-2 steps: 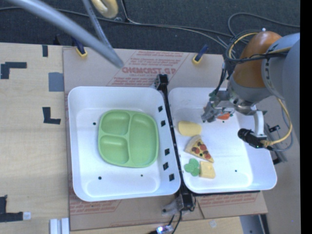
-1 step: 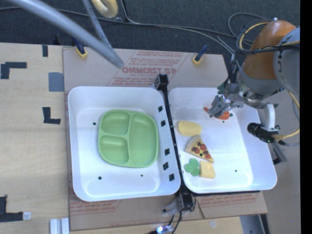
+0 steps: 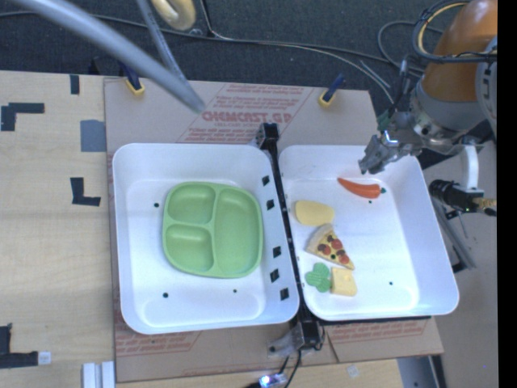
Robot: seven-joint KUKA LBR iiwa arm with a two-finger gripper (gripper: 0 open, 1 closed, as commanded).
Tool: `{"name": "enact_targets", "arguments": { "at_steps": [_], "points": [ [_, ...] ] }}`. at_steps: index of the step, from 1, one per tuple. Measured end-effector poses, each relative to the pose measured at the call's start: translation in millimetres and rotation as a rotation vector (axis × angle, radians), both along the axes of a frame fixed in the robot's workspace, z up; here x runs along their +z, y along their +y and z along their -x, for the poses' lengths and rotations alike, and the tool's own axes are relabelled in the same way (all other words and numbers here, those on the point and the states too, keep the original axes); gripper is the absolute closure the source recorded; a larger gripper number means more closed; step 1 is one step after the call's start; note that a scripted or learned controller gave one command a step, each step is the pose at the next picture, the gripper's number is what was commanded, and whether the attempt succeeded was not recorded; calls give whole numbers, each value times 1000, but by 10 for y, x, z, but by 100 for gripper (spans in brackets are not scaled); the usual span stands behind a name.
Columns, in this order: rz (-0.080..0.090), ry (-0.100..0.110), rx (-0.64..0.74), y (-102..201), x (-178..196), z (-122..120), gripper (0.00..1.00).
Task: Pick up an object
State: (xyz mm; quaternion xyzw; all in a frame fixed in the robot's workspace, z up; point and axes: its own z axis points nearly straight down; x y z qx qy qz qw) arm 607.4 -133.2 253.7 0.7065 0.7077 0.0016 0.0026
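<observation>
The right bin holds a red chili pepper, a pale yellow potato-like piece, a pizza slice, a green broccoli piece and a yellow cheese wedge. My gripper hangs over the bin's back right part, just above and to the right of the chili pepper. Its dark fingers point down toward the pepper's right end, and nothing shows between them.
The left bin holds a green divided plate. A black divider with clips runs between the two bins. Cables and a grey pole cross the dark area behind the bench. The arm's orange band sits at the upper right.
</observation>
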Motion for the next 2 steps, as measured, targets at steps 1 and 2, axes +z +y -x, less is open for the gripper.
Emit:
{"name": "enact_targets", "arguments": {
  "at_steps": [1, 2],
  "points": [
    [-1, 5, -1, 3, 199, -5, 100],
    [-2, 7, 4, 563, 74, 11, 100]
  ]
}}
